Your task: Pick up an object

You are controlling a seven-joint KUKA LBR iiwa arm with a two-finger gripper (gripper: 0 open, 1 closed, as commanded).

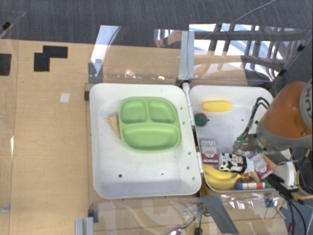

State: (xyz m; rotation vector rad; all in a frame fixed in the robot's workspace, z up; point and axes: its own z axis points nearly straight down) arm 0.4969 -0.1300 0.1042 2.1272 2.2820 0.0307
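Observation:
In the right bin (244, 94) lie a yellow oblong object (216, 106), a red and green strawberry-like toy (200, 119), a red and white packet (209, 151), a black and white cow-patterned item (230, 163), a yellow banana (220, 176), a marker (252, 185) and a small pink packet (261, 165). My gripper (243, 148) hangs low over the right part of this bin, just above the cow-patterned item and the pink packet. The arm's orange band (288, 114) hides the bin's right edge.
The left bin (142, 180) bears a green divided plate (148, 124) with a tan wafer piece (114, 125) at its left side. A raised rim (191, 131) separates the two bins. Cables (293, 199) trail at the lower right.

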